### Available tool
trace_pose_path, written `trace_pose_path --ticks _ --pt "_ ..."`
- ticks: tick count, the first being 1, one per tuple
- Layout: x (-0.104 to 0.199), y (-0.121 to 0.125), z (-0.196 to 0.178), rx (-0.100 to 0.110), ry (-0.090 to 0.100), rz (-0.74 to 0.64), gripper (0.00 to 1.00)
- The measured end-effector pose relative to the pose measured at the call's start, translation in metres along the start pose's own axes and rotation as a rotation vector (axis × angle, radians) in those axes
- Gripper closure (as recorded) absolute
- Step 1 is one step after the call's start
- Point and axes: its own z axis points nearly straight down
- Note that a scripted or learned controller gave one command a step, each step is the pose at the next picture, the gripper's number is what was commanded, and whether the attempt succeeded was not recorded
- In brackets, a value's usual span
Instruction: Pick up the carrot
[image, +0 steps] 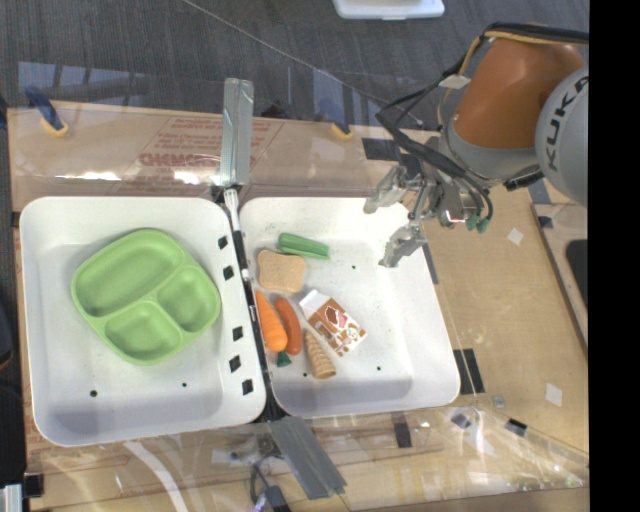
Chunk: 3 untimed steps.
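Carrot (270, 322), lower centre of frame: probably light, rigid, slick plastic. Best pinched across mid-body. Tool (397, 221) open, upper right.

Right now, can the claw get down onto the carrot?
Probably yes. The claw hangs above the right bin's far side; the carrot lies uncovered by the left wall, though a second carrot touches it.

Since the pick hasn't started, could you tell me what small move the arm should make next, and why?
Probably move the hand left and toward the bin's near side, over the two orange carrots. It hovers near the right white bin's far edge, holding nothing.
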Motion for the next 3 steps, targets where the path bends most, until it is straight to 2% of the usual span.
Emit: trace_pose_path --ticks 1,2,3 --pt "-0.018 -0.005 0.101 -0.002 0.007 0.211 0.0" --pt "-0.011 0.066 0.156 -0.003 -0.004 0.297 0.0" --pt "-0.012 0.065 0.144 0.0 -0.006 0.29 1.0"
